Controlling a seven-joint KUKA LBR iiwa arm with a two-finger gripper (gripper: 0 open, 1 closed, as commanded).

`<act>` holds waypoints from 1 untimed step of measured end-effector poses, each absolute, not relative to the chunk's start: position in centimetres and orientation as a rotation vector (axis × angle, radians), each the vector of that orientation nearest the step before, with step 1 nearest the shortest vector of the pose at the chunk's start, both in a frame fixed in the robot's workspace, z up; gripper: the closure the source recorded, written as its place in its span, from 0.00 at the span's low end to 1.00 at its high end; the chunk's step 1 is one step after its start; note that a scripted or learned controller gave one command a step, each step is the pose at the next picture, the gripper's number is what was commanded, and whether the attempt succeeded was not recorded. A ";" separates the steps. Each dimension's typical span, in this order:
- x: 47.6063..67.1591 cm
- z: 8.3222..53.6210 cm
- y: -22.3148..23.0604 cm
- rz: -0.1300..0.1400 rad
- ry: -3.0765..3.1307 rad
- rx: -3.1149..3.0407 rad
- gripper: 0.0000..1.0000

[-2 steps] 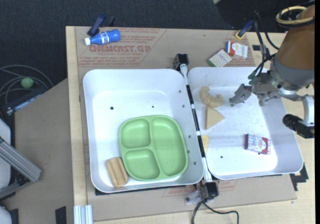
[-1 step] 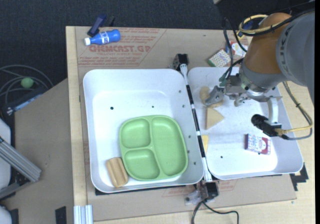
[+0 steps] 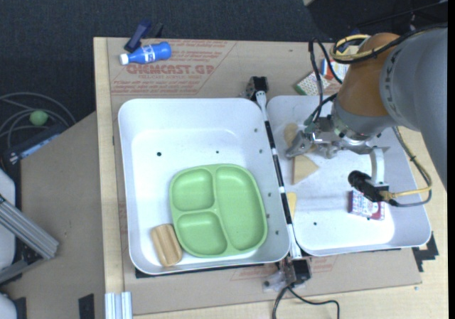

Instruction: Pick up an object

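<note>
Two bins [image 3: 142, 168] before us, green tray [image 3: 217, 209] and bread [image 3: 166, 244] left, wedge [image 3: 304, 168], packet [image 3: 365, 206] right, gripper [image 3: 306, 143] jaws unclear to us.

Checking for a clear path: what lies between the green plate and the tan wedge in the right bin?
In the camera view, the two bins' adjoining rims lie between the green plate and the tan wedge.

Green plate [image 3: 217, 209], white bins [image 3: 135, 154], blue bottle [image 3: 148, 53]
</note>
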State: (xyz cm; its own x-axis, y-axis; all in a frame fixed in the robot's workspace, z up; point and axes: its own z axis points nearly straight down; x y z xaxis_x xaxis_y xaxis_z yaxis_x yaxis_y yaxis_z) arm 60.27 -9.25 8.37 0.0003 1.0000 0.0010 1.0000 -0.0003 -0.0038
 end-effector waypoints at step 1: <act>51.3 8.4 -9.9 0.002 -2.219 -2.222 0.00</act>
